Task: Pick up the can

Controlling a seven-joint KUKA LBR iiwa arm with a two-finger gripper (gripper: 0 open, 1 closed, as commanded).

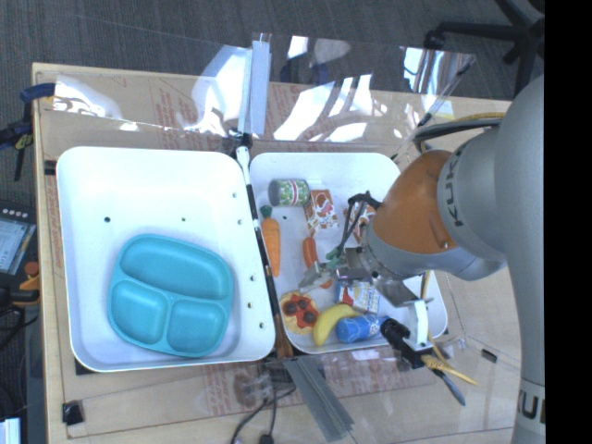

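Two bins (74, 169), can (289, 191) rightward

"KU" partly legible on arm's orange band (421, 215), bench print illegible

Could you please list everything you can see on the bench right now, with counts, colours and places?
bins: two, white, side by side on the bench
divided tray: one, light blue, left bin
can: one, green label, lying at the far end of the right bin
carrot: one, orange, right bin beside the divider
carton: one, red and white, right of the can
banana: one, yellow, near end of the right bin
blue item: one, beside the banana
arm: one, grey with orange band, over the right bin
gripper: one, mid right bin, away from the can
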